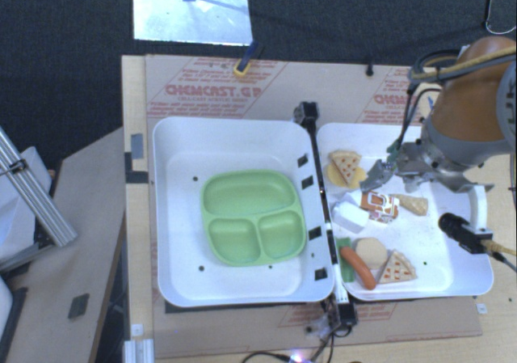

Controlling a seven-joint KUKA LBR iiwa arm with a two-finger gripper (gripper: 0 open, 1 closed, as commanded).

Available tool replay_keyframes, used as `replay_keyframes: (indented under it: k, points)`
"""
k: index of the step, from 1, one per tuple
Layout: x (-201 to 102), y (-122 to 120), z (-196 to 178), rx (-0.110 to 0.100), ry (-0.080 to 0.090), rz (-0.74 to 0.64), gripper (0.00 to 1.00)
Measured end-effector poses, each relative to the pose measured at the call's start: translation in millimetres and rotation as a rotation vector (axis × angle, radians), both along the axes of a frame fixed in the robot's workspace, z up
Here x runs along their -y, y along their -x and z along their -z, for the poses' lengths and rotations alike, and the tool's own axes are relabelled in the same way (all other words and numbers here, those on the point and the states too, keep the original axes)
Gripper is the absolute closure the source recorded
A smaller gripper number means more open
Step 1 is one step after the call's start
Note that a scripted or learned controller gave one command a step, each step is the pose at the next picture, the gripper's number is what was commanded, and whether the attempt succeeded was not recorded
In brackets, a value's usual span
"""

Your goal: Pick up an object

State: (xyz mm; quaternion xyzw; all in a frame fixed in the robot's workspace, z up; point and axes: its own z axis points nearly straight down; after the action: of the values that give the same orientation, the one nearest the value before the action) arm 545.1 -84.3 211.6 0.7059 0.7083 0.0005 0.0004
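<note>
The right bin point(477, 276) holds several toy foods. A pizza slice point(346, 167) lies at its back left, and a white block point(349, 214) sits by the left wall. An orange and white packet point(380, 206) lies mid-bin, with a tan bread piece point(414, 205) beside it. Toward the front are a round bun point(371, 251), a red sausage point(358, 267) and a second pizza slice point(396, 268). My gripper point(378, 176) hangs low over the bin, between the back pizza slice and the packet, just above the packet. I see nothing held in it.
The left bin point(174, 192) carries a green divided plate point(252, 217). A black-clipped divider point(317, 192) separates the bins. The arm's grey and orange body point(472, 111) covers the right bin's back right. A black cylinder point(460, 232) juts out over the right side.
</note>
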Motion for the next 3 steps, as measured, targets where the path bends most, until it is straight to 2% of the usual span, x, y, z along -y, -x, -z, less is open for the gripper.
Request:
replay_keyframes:
  k: [1, 2, 3]
  points:
    - [1, 7, 60, -0.005, -0.001, 0.003, 0.00]
    - [10, 3, 98, 0.005, 0.001, 0.004, 0.00]
    - [10, -2, 99, 0.021, 0.004, 0.004, 0.00]
